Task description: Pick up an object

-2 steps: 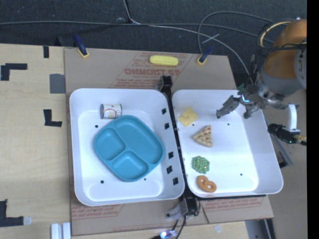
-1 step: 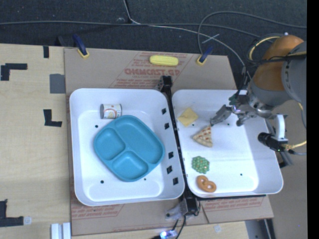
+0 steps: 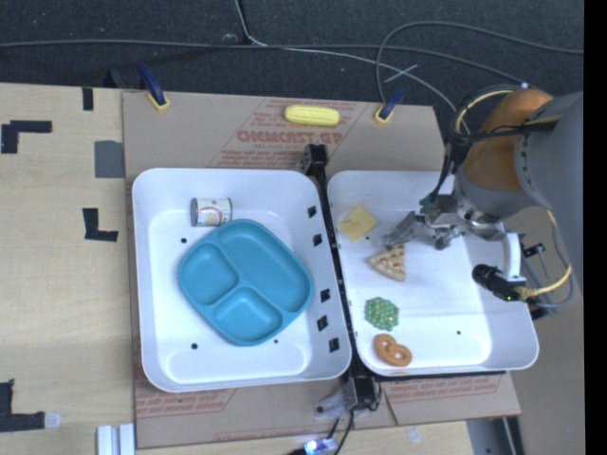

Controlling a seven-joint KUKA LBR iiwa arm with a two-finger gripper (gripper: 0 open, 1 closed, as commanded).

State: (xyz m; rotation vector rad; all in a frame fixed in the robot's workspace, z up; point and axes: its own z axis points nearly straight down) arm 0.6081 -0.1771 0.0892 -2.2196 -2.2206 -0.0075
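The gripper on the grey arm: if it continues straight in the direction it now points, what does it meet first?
Probably the triangular pizza-slice toy, which lies just left of the gripper in the right white bin. The pale yellow square cheese-like piece lies close to that line too; depth is unclear.

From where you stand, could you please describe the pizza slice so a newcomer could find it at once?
Look in the right white bin, near its middle. The pizza slice lies just below the yellow cheese square and above the green peas. It alone is a tan, speckled triangle.
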